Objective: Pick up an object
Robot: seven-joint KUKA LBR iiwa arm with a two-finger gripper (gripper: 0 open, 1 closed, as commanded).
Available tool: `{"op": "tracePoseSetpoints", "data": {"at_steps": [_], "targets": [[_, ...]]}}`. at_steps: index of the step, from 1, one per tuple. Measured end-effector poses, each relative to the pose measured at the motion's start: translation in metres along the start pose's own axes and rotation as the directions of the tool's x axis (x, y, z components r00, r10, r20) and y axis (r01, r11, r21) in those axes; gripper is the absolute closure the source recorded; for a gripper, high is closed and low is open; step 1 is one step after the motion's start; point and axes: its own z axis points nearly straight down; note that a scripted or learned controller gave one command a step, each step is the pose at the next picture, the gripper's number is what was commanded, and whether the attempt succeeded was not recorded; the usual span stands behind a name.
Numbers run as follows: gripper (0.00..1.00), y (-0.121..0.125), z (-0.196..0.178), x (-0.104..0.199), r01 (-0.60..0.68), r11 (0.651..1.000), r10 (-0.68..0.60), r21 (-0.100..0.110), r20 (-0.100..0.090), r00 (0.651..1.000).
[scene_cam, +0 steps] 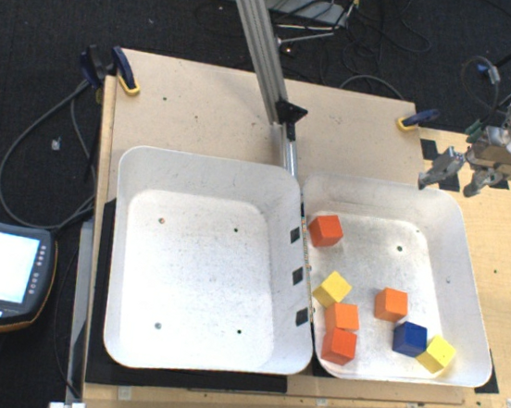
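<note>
six smooth cubes (344, 316) in speckled right bin (441, 213); end effector (460, 176) spread, nothing grasped

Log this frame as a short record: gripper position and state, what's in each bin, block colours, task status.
gripper: above the bench past the right bin's far right corner, fingers apart, nothing between them
right bin: holds seven blocks
orange blocks: four
yellow blocks: two
blue block, touching the yellow one at the near right
left bin: white
task status: no block picked yet
</note>
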Motion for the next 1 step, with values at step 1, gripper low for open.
{"op": "tracePoseSetpoints", "data": {"at_steps": [1], "targets": [[0.0,0.02,0.1299,-0.0082,0.0,1.0,0.0,0.005,-0.002,1.0]]}}
